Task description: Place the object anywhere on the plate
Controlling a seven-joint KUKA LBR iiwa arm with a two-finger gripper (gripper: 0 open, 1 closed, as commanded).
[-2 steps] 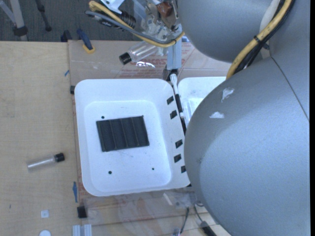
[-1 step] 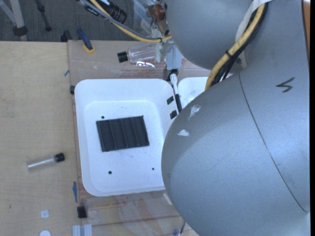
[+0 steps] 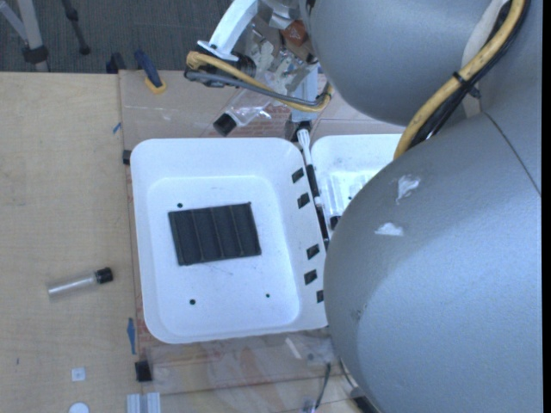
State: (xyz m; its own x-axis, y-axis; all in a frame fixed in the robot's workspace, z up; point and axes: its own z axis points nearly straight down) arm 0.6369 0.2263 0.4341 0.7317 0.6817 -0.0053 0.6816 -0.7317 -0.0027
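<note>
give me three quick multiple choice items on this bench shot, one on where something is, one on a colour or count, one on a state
1. Where does the black ribbed pad lie?
A. on the floor of the left white bin
B. on the wooden bench outside the bins
C. on top of the arm

2. What colour is the cap on the small clear tube on the bench?
A. red
B. black
C. yellow

3. How does that tube rest?
A. upright on its cap
B. leaning on the bin's wall
C. on its side, apart from the bin

Key: 1 A, the pad sits inside the bin's rim, flat on its floor. 2 B, the end toward the bin is dark. 3 C, its full length lies on the wood, with bare bench between it and the bin.
</note>
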